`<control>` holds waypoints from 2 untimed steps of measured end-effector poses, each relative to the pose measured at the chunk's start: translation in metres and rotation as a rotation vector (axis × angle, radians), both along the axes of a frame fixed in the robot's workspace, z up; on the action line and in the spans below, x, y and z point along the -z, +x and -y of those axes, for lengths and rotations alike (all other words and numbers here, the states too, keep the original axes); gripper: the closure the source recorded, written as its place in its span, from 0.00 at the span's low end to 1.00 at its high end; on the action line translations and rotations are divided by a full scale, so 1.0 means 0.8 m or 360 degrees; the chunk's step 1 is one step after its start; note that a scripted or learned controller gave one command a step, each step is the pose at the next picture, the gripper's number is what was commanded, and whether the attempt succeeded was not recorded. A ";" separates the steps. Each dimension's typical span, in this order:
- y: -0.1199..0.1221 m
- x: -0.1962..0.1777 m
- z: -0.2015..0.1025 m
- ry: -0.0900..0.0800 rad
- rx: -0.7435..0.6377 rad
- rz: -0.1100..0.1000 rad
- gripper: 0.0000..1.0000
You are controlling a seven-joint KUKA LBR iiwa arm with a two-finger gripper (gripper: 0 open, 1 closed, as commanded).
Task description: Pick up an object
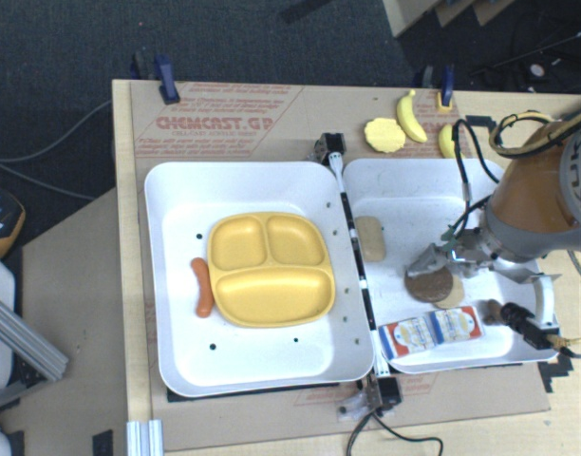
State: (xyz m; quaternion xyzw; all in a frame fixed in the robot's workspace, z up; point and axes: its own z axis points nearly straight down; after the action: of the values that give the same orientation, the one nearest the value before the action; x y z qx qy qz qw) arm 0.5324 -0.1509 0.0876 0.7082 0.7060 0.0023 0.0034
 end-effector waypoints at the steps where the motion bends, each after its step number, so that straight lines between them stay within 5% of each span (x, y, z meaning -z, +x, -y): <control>1: 0.015 0.004 -0.045 0.0004 -0.0012 -0.0009 0.00; 2: -0.001 0.004 -0.014 0.0004 -0.0001 -0.0016 0.00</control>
State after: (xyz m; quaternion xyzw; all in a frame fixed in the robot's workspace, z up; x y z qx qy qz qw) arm 0.5320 -0.1394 0.0845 0.7080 0.7063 -0.0005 -0.0011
